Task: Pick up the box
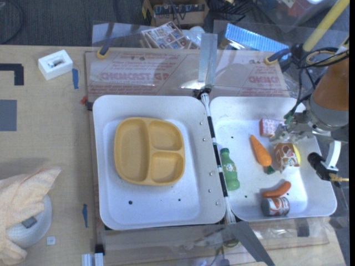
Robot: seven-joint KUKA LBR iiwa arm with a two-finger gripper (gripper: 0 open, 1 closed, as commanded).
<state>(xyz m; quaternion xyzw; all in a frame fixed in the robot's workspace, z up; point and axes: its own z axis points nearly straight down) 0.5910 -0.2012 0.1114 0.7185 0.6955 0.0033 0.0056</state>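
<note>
A small red and white box (268, 127) lies in the right bin (244, 112), near its back and right of centre. My gripper (289, 131) hangs just to the right of the box, above the bin floor, beneath the grey wrist and orange band (333, 87). It is close to the box's right edge, and I cannot see whether it touches. An orange and white packet (284, 155) lies directly below the gripper.
The right bin also holds a carrot (259, 150), a green bottle (229, 169) by the left wall, a yellow piece (297, 154), a sausage (276, 189) and a can (275, 205). A yellow divided plate (148, 150) sits in the left bin (111, 204).
</note>
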